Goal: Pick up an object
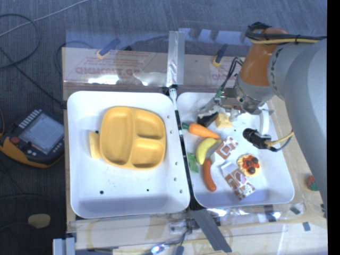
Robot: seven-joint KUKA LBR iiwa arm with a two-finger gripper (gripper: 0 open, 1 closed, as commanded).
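one orange carrot (pixel 203 130), tapered, lying beside yellow-green banana (pixel 206 149).

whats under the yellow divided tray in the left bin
A pale yellow flat piece pokes out from beneath the yellow divided plastic tray at its left edge, in the left white bin. The rest is covered.

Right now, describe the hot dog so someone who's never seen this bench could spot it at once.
Start at the right bin, the one crowded with toy food, not the left bin with the yellow tray. Go to its left side, just below the banana. The hot dog is the slim reddish-orange stick lying nearly vertical; the carrot above is brighter orange, tapered and lies crosswise.
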